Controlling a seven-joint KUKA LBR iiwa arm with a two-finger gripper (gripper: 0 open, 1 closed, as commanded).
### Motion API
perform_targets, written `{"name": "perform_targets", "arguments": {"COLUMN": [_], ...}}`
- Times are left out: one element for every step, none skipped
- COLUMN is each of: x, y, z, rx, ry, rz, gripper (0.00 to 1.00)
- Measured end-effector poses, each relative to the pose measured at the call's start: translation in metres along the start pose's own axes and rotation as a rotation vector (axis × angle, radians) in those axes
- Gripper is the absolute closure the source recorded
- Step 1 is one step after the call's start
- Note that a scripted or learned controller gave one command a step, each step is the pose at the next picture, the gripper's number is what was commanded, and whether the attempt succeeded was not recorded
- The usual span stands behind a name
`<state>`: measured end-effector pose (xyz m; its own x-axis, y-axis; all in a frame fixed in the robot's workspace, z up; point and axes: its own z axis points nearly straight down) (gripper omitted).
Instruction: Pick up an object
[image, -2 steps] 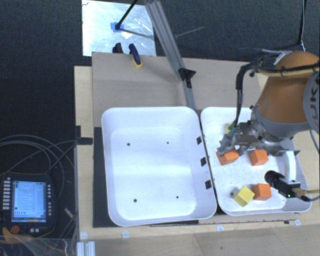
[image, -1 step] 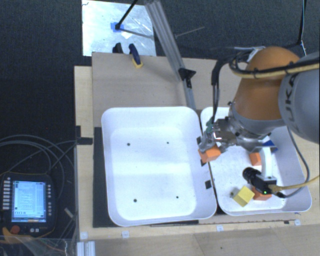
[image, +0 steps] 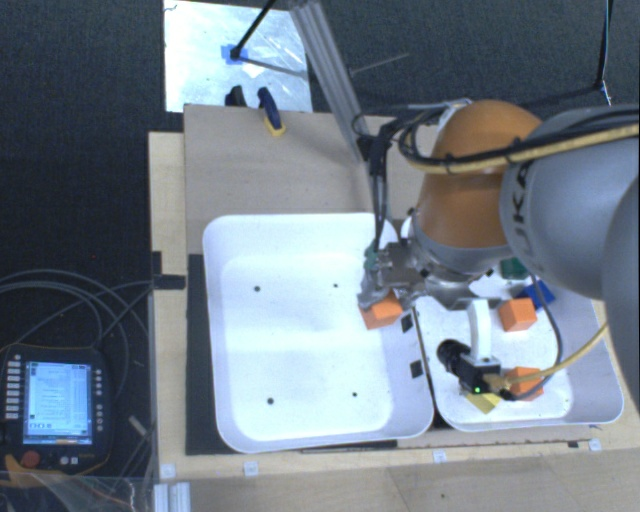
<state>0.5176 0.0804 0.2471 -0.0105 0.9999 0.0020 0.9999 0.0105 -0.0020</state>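
The orange block (image: 379, 316) sits at the very tip of the gripper (image: 384, 298), its upper part caught between the 2 fingers, so the gripper reads as closed on it. The block hangs over the right edge of the left bin (image: 300, 350), just inside the wall that this bin shares with the right bin (image: 603, 398), about halfway along that wall. Whether the block is clear of the bin wall or just touching it cannot be told from this slant. The relation that matters is that the block lies straight below the gripper, on the line of the wrist, with no offset to either side. It looks close to cubic, so no long axis has to be matched, and any further lift would go straight up from here. The grasp seems made, and the pick looks near done, provided the hold does not slip. The arm crosses over the right bin and hides much of it. Showing past the arm there are another orange block (image: 517, 314) near the bin's middle, a blue piece (image: 541, 294) just beside it toward the far edge, a green piece (image: 513, 268) further back, and a yellow piece (image: 485, 403) near the front edge. The rest of the left bin's floor is bare white. Both bins rest on the bench (image: 250, 160).
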Motion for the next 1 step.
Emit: {"name": "perform_targets", "arguments": {"x": [-0.0031], "y": [0.0004], "z": [-0.0009], "rx": [-0.002], "ry": [-0.002], "rz": [0.006], "gripper": [0.00]}}
